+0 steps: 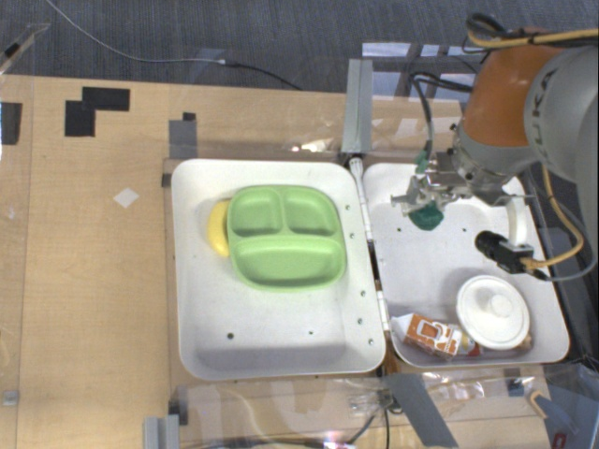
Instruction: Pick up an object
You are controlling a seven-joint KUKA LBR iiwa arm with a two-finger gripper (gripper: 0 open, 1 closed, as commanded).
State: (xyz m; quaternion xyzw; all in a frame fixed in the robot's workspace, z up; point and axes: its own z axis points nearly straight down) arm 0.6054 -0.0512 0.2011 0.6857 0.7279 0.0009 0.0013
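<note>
Arm (524, 92), grey w/ orange band, came in from the right over the far-right corner of the right bin (412, 288). Gripper (426, 197) sat low over that bin's far-left part, near the wall shared w/ the left bin (271, 340). Clenched or released: can't tell from this angle.

Small dark green obj (429, 217) was right at the gripper's tip, just on its near side. Couldn't tell if it was grasped or only resting on the bin floor. It was well apart from the other things in the bin.

Rest of right bin: a white round container (491, 310) near the near-right corner. An orange-brown packet (436, 335) lay flat along the near edge, just left of the container and touching or slightly under it.

Left bin: a light green plate (284, 235) w/ 3 compartments, 2 small ones on the far side and 1 long one on the near side. It sat in the far half, approx. midway btw the side walls. A yellow item (217, 229) stuck out at the plate's left edge, partly hidden, so can't ID it.

Both bins sat side by side on a pale wood bench (84, 279). Black patches (96, 108) marked the bench toward its far-left corner.
</note>
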